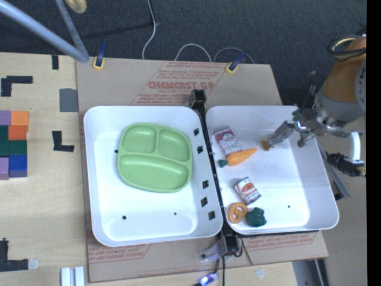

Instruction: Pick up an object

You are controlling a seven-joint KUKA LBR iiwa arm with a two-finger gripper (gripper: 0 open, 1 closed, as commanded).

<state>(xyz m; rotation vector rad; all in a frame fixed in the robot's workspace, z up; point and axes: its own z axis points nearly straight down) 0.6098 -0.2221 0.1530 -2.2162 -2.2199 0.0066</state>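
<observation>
Where my arm reaches in from the right, my hand (269, 142) hangs over the upper part of the right bin (309, 177), its tip slanting down and to the left; I cannot tell how it stands, open or closed, and I see nothing caught in it. Just beside its tip, to the lower left, lies an orange carrot (241, 156), apart from it. Above the carrot, near the divider, sits a small red and white packet (226, 140). Lower in the same bin stands a little red and white can (247, 190), and below it, near the front rim, an orange ring-shaped piece (237, 212) lies touching a dark green lump (256, 217). In the left bin (101, 177), a green plate (155, 157) with 3 compartments rests flat. Both bins sit on a brown board (178, 79) on the surface.
</observation>
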